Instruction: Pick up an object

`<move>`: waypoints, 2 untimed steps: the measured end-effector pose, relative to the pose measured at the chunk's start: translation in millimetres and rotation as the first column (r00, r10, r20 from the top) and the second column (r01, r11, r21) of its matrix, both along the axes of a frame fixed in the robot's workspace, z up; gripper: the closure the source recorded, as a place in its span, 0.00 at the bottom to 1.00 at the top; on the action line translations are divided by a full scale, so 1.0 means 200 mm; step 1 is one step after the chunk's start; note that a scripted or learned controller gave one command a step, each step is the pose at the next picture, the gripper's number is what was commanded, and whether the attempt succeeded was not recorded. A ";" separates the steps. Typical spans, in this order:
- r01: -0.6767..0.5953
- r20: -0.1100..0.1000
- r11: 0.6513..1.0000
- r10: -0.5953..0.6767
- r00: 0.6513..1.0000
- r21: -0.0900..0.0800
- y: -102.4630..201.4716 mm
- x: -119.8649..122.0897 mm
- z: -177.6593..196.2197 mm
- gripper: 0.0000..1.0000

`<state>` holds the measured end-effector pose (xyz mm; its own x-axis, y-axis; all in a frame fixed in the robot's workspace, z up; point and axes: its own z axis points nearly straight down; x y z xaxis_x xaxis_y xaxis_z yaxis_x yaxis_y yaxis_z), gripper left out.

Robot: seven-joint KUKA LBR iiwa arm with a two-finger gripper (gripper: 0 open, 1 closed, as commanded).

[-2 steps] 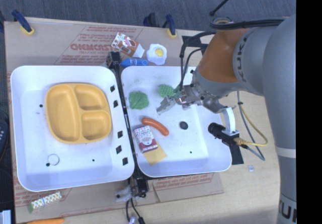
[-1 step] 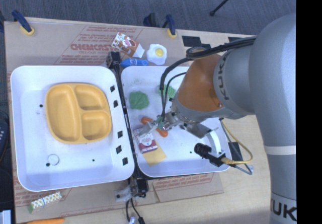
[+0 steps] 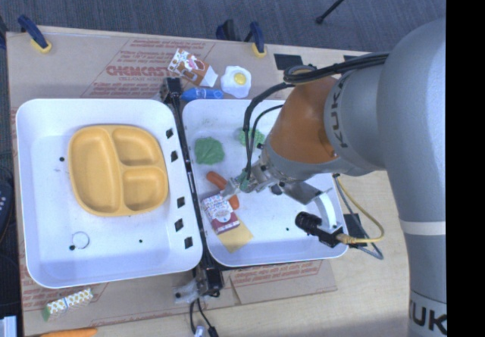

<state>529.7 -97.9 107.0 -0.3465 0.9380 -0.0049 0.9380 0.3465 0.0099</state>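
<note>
Far left you get the left bin point(image 3: 30, 199), white and shallow, with a yellow divided tray point(image 3: 117, 169) sitting in its upper middle; a faint small ring point(image 3: 80, 240) lies near the bin's lower left, too pale to identify. Below that bin, on the cardboard, a small patterned wrapper point(image 3: 70, 301) is near the frame bottom, detail unreadable. Above the seam between bins you see a snack packet point(image 3: 186, 66), a blue item point(image 3: 202, 93) partly tucked behind the bin rim, and a white and yellow egg-like toy point(image 3: 236, 80). Moving into the right bin point(image 3: 265, 252): a green leafy piece point(image 3: 209, 150), an orange carrot-like stick point(image 3: 219, 180), a red and white packet point(image 3: 218, 211) lying on a yellow wedge point(image 3: 236, 237). A second green item point(image 3: 248, 136) is mostly covered by the arm. The gripper point(image 3: 250, 179) is low over the bin's middle, just right of the orange stick; whether it's spread or pinching you cannot tell, since the wrist and orange band point(image 3: 303, 127) block it. The arm's grey bulk hides the bin's right part and is cut off at the frame edge.
</note>
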 end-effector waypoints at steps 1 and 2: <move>0.000 -0.002 1.000 0.000 1.000 0.000 0.00 0.00 0.00 0.00; -0.006 -0.002 1.000 0.006 1.000 0.000 0.00 0.00 0.05 1.00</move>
